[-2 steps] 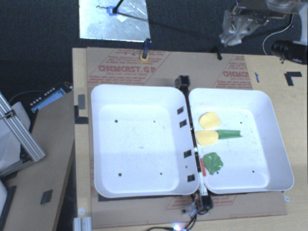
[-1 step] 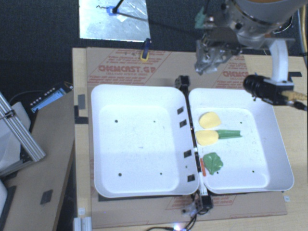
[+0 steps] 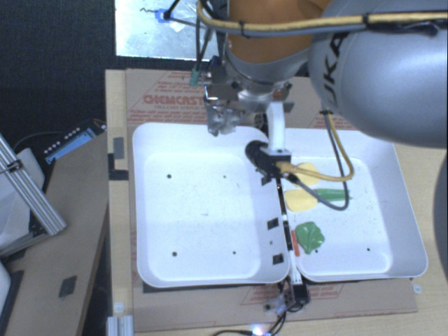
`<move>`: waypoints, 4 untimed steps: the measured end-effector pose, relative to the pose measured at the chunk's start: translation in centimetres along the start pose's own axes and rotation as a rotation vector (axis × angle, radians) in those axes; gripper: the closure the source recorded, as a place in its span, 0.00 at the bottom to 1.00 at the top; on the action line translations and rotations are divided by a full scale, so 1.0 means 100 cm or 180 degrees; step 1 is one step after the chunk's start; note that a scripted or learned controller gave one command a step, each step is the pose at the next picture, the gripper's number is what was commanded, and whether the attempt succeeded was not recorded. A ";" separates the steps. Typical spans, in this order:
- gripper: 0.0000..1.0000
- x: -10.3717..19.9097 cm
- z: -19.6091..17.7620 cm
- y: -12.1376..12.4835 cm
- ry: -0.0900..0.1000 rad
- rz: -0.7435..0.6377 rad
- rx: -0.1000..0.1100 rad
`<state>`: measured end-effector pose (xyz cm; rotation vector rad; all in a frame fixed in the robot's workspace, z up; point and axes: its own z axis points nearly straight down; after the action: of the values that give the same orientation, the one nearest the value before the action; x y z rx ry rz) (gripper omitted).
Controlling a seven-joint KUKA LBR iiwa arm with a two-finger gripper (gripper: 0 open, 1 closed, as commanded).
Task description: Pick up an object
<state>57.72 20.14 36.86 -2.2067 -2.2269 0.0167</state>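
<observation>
My gripper (image 3: 224, 122) hangs under the orange wrist band, over the back rim of the left bin (image 3: 150, 187), close to the divider between the two bins. Nothing shows in its grasp. The objects lie in the right bin (image 3: 392, 208): a flat yellow piece (image 3: 299, 201), a second yellow piece (image 3: 307, 168) just behind it, a long dark green item (image 3: 330, 194) resting beside them, and a crumpled bright green item (image 3: 309, 235) toward the front. A small orange bit (image 3: 296, 243) sits by the divider next to the crumpled item. All of them are to the right of and nearer than the gripper.
The grey arm body (image 3: 378, 54) fills the upper right, above the right bin's back. A cardboard sheet (image 3: 164, 100) lies under both bins. Aluminium rails (image 3: 28, 194) stand off the bench's left side.
</observation>
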 end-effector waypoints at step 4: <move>1.00 -0.031 -0.166 0.042 0.0006 0.0038 -0.0048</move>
<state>62.16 17.12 53.39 -2.2267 -2.2201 -0.0021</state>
